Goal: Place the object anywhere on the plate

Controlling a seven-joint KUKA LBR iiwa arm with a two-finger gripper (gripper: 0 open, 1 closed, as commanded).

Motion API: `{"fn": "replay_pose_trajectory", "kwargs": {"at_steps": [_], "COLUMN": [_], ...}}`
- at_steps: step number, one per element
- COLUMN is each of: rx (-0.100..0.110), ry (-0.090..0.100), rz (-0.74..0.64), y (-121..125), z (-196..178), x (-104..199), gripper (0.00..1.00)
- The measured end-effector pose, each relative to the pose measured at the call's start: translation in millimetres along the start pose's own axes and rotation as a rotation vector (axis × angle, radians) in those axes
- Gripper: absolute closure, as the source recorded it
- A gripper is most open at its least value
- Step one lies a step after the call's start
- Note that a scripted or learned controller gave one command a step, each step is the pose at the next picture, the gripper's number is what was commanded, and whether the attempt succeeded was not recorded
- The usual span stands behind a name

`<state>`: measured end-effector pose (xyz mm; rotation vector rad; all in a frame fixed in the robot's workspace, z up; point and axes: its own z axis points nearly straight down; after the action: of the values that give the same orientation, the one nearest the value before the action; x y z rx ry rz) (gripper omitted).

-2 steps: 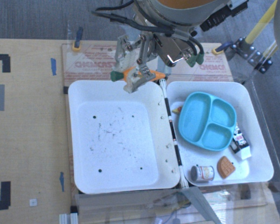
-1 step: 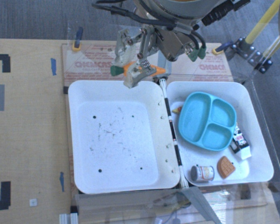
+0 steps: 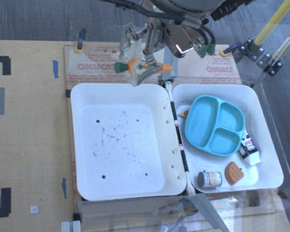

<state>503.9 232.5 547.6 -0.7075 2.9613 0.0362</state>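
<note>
My gripper [image 3: 148, 65] hangs over the far rim of the left bin [image 3: 82, 95], near the divide between the two bins. It is shut on a toy carrot [image 3: 131, 66], orange with a green top, which lies crosswise between the fingers with the green end pointing left. The blue divided plate [image 3: 203, 124] rests in the right bin [image 3: 266, 129], to the right of the gripper and nearer the front. Nothing lies on the plate.
In the right bin, a small can [image 3: 210, 179] and a brown biscuit-like piece [image 3: 234, 173] lie at the front. A black-and-white packet [image 3: 249, 150] sits against the plate's right edge. A small pale item [image 3: 183, 113] peeks out at the plate's left.
</note>
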Motion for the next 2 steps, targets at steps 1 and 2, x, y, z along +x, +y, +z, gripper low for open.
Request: {"fn": "replay_pose_trajectory", "kwargs": {"at_steps": [1,2], "rx": [0.0,0.001], "ry": [-0.011,-0.023], "rz": [0.001,0.001], "y": [0.2,0.4], "z": [-12.5,-24.9], "x": [-2.5,-5.0], "gripper": [1.0,1.0]}}
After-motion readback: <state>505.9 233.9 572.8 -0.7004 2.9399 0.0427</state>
